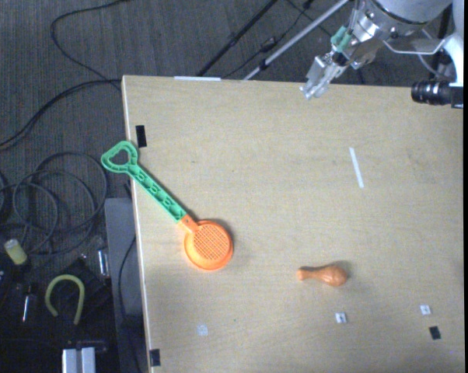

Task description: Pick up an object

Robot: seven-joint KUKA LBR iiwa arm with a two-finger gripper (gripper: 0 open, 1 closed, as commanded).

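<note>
A toy strainer lies on the tan board [296, 208], its green handle [150, 186] running up-left past the board's left edge and its orange mesh head [208, 245] toward the middle. A small orange drumstick-shaped piece [325, 274] rests lower right of the strainer. My gripper [318, 80] hangs at the board's far edge, upper right, well away from both objects, with nothing seen in it.
A thin white strip [357, 167] lies on the board right of centre. Small square tags [340, 317] dot the lower right corner. Cables [32, 200] and a green U-shaped piece [64, 292] lie on the dark floor to the left.
</note>
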